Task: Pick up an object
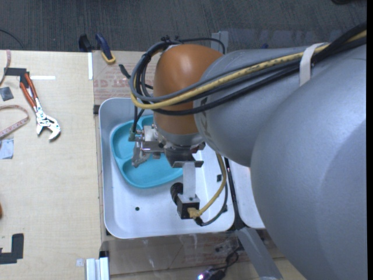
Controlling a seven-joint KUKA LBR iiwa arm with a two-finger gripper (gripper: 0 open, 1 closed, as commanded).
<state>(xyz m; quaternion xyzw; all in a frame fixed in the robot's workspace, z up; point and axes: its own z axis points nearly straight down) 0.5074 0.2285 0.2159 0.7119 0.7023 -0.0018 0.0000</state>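
Observation:
A light blue, shallow dish-shaped object (125, 150) lies in the left part of the white bin (116, 214). The grey arm with its orange band (180, 80) reaches in from the right and covers much of the bin. My gripper (140, 154) hangs low over the blue dish, at or just above its inner surface. The wrist hides the right part of the dish. No object is visible held by the gripper.
A small dark speck (137, 209) sits on the bin floor near the front. The second bin (250, 212) lies mostly hidden under the arm. On the wooden bench at left lie pliers with red handles (38, 112) and a tape (14, 127).

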